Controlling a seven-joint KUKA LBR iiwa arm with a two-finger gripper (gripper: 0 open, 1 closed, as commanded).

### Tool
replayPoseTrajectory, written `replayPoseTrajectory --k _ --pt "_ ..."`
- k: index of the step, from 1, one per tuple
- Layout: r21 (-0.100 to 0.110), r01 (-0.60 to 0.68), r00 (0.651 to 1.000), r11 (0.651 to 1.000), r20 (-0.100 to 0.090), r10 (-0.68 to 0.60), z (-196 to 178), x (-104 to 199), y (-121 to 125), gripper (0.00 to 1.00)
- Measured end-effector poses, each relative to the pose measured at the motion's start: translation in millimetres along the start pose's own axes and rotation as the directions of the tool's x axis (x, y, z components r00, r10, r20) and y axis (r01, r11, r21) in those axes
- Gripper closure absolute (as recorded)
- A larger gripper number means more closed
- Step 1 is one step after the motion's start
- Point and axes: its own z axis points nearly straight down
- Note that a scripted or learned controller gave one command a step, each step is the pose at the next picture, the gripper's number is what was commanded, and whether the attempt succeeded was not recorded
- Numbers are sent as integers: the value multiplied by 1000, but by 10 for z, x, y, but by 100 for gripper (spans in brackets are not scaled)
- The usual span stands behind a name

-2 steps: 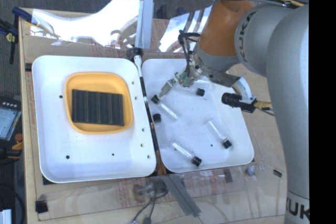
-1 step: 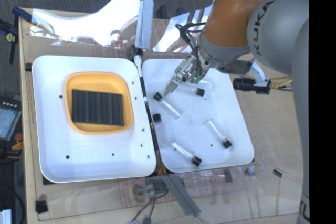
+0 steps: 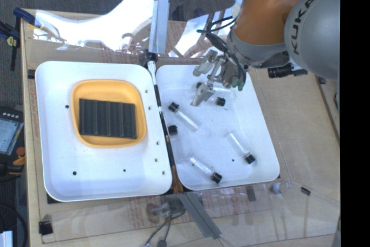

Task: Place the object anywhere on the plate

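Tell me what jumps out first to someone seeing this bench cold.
The yellow plate with a dark ribbed insert sits in the left bin, the brightest thing on the bench. The grey arm with its orange band reaches in from the right, its tool low over the back of the right bin. Several clear black-capped vials lie scattered there.

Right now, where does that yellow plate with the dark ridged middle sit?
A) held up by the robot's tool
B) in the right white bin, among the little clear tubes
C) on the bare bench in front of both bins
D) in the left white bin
D: the yellow plate lies flat in the left bin, while the clear black-capped tubes lie in the right bin, where the tool hangs.
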Motion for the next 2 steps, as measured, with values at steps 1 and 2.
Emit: replayPoseTrajectory --k 1,2 --pt "0 484 875 875 2 -484 -137 -221 58 0" --pt "-5 780 626 626 -3 -780 426 -276 -197 0"
